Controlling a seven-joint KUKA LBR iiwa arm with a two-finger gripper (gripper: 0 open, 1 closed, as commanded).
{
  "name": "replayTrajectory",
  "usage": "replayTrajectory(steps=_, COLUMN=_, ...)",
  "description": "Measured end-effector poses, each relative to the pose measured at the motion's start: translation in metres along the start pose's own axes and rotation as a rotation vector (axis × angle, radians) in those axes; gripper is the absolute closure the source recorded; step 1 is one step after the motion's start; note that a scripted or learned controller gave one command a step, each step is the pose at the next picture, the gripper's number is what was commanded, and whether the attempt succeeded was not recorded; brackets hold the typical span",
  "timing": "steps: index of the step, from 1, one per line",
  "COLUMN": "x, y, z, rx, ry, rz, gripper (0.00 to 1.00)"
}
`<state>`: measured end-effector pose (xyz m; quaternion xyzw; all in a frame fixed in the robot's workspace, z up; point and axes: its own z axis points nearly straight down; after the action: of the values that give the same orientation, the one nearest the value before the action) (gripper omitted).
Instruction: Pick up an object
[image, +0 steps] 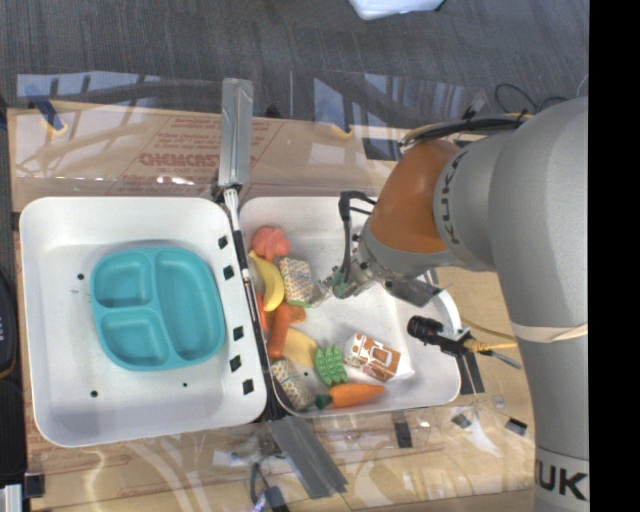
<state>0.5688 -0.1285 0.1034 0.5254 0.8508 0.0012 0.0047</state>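
Your arm's grey wrist (500, 200) looms nearest; gripper (340, 287) (finger state: cannot tell) sits just right of the patterned block (296, 280), beside the banana (266, 282).

Two white bins sit side by side: the left bin (50, 300) and the right bin (430, 385). One teal divided plate (157, 307) lies in the left bin. The right bin holds one banana (268, 282), two carrots (354, 395) (279, 330), one small printed carton (374, 358) and one pink toy (269, 241).
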Motion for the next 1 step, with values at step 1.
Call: replayTrajectory(steps=1, x=-0.0054, y=-0.0794, z=0.0010, rx=0.013, ry=0.010, rz=0.114, gripper=0.00)
